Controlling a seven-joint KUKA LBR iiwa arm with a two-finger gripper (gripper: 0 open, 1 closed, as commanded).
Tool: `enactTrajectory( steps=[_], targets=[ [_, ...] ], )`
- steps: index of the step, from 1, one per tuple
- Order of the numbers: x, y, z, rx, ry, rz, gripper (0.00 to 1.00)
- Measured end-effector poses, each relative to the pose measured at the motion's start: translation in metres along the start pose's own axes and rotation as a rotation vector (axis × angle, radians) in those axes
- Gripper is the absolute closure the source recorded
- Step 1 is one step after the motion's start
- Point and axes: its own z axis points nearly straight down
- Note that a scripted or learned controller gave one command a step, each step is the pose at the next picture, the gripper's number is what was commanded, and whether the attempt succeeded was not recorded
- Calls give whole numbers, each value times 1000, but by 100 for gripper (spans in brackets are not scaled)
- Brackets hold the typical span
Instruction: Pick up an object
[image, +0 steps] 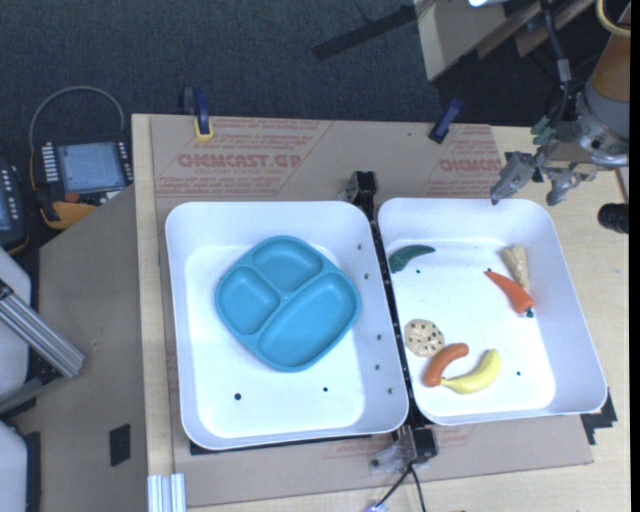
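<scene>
1. Carrot (511, 290) lies in the right bin (570, 310), near its far right wall, long axis slanting, touching a cone (517, 264).
2. It lies nearer the camera than the gripper (537, 180).
3. Fingers spread open, empty, above the bin's far rim; arm enters from right.

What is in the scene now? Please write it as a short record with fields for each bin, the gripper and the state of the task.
left bin: holds a blue divided plate
right bin: holds a dark green item, a cone-shaped beige item, an orange carrot, a cookie, a red sausage, a yellow banana
touching: sausage and banana lie against each other
gripper: fingers open, above the far edge of the right bin, holding nothing
task state: no object picked up yet
</scene>
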Motion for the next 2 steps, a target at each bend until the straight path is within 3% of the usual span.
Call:
enactTrajectory(
  steps=[1,2],
  targets=[
    [1,2,-8,-13,-3,-3,0],
    [-3,-7,49,-7,-1,-1,0]
  ],
)
